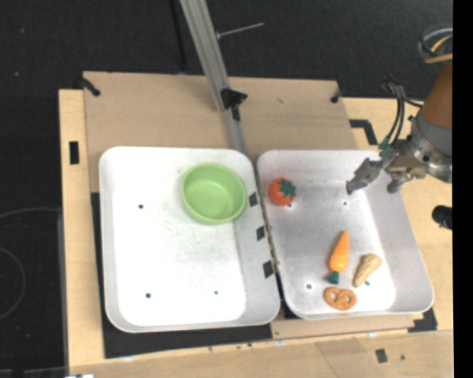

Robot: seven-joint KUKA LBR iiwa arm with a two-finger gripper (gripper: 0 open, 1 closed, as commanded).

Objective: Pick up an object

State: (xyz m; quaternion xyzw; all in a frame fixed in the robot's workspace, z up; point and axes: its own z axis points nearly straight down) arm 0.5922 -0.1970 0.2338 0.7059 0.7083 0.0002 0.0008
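1. Nearest the camera, a pretzel point(340, 298) lies by the front rim of the right bin point(394, 235).
2. Just behind it sit a tan root-shaped toy point(366, 268) and a toy carrot point(340, 252), side by side but apart.
3. Farther back, a toy tomato point(281, 191) rests near that bin's left wall.
4. In the left bin point(134, 250), a green bowl point(213, 194) stands toward the back.
5. The gripper point(376, 176) hangs over the right bin's far right part, fingers spread, grasping nothing.
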